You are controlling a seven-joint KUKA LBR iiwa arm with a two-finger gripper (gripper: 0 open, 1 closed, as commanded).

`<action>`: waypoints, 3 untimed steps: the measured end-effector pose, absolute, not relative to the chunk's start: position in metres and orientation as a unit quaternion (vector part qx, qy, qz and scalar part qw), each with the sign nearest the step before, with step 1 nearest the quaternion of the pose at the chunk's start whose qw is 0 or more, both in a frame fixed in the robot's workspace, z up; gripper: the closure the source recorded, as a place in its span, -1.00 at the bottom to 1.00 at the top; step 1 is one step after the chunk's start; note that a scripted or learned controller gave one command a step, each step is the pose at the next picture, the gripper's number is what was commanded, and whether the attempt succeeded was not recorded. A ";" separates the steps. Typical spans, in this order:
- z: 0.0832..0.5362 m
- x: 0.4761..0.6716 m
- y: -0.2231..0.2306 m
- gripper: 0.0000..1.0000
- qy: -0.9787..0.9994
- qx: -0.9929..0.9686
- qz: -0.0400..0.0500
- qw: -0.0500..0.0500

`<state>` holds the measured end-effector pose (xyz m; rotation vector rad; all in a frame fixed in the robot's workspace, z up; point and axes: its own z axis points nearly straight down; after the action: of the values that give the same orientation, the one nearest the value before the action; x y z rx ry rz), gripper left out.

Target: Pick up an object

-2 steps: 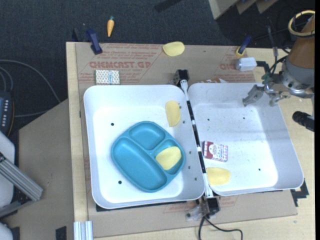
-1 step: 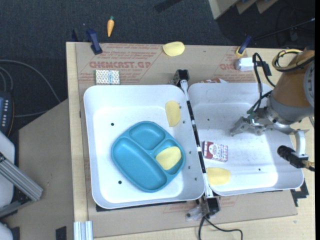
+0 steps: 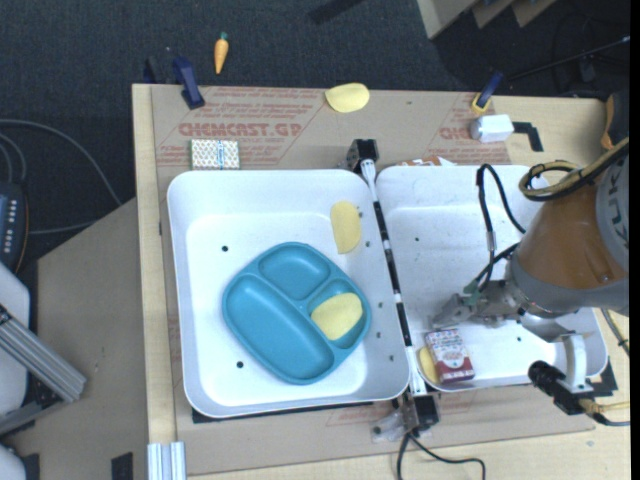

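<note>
- Red-and-white packet point(image 3: 451, 355) lies at the right bin's near left corner, beside the rim point(image 3: 398, 298); my gripper point(image 3: 462, 309) hangs just above it, and I can't tell its state.
- I worry a grasp there jams against the wall or slips off.
- Open floor lies farther in.

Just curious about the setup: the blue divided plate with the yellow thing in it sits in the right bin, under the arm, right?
Not quite. The camera view shows the blue divided plate, with the yellow piece in it, in the left bin; the arm is over the right bin.
</note>
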<state>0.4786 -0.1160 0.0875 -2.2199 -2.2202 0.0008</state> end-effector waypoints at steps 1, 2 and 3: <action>0.084 0.479 -0.091 -1.00 -0.708 -0.707 0.000 0.002; 0.084 0.479 -0.095 -1.00 -0.707 -0.707 0.000 0.000; 0.084 0.479 -0.093 -1.00 -0.707 -0.707 0.000 0.000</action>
<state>0.4790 -0.0935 0.0843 -2.2214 -2.2205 -0.0005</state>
